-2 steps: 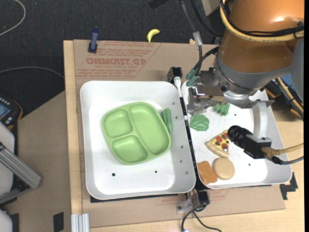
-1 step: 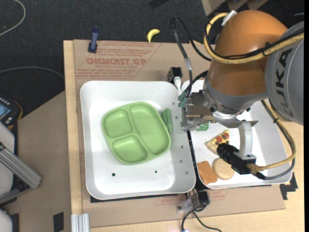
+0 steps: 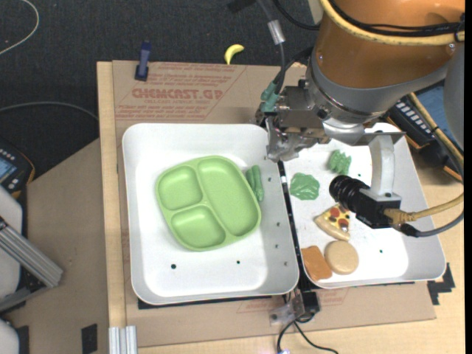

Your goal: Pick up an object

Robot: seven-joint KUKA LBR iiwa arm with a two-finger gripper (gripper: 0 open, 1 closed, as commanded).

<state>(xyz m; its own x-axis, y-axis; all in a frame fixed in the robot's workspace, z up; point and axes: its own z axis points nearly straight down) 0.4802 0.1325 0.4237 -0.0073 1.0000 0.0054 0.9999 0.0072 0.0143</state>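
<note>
The grey arm with its orange band took up the upper right of my feed, reaching in over the desk. On the desk sat the left bin and the right bin, side by side.

The biggest thing on offer was a green divided plate, lying flat in the middle of the left bin. A slim green pod lay just beside the plate's right edge.

The end effector hung low over the far end of the seam between the two bins. I could not tell whether it was open or closed, and I saw nothing carried in it.

The smaller pieces were all in the right bin. A round tan biscuit and an orange-brown bread slice lay touching near the front edge. A toy pizza slice was just behind them, a lettuce leaf lay nearer the seam, and a smaller green leaf lay further back.

As I judged it, the pick was not yet done. Every object rested in a bin, so the grasp and the lift both remained. The lettuce leaf and the pod looked like the nearest candidates.
</note>
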